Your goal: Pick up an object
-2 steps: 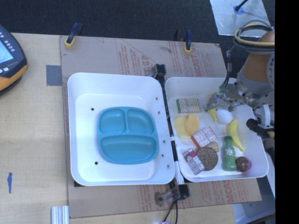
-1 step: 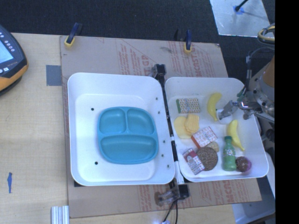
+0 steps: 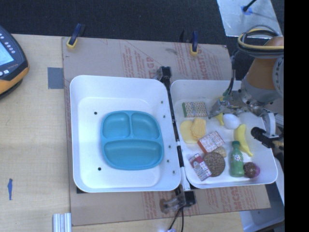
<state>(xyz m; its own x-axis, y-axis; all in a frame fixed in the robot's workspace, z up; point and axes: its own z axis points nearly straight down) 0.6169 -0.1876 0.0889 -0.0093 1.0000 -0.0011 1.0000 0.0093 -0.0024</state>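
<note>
My arm (image 3: 263,69) enters from the right, grey with the orange band showing above the wrist, and hangs over the far right part of the right bin (image 3: 177,100). My jaws (image 3: 227,111) sit low over the bin's back section, just above a white egg-shaped piece (image 3: 231,121) and close to a small yellow bit (image 3: 220,118) beside it. I cannot tell from this view whether they are apart or together; the tips are too dark and small against the clutter. Nothing visibly sits between them.

Right bin contents: a green-and-tan rectangular block (image 3: 194,108) near the back left; two pale yellow rounds (image 3: 192,129) in front of it, overlapping; a red-and-white packet (image 3: 211,141) just beside those; a second, smaller red-and-white packet (image 3: 198,164) near the front edge, touching a brown round cookie-like disc (image 3: 214,163). A green bottle (image 3: 236,160) stands to the right of the disc. A banana (image 3: 243,139) lies tilted behind the bottle, and a dark red round piece (image 3: 251,170) sits in the front right corner.

Left bin (image 3: 77,129): one blue divided plate (image 3: 131,140), three compartments, roughly central, lying flat.

Both bins rest on a cardboard sheet (image 3: 120,57) clamped to the tabletop (image 3: 29,144). A yellow-and-black handheld unit (image 3: 9,57) lies at the far left edge.
</note>
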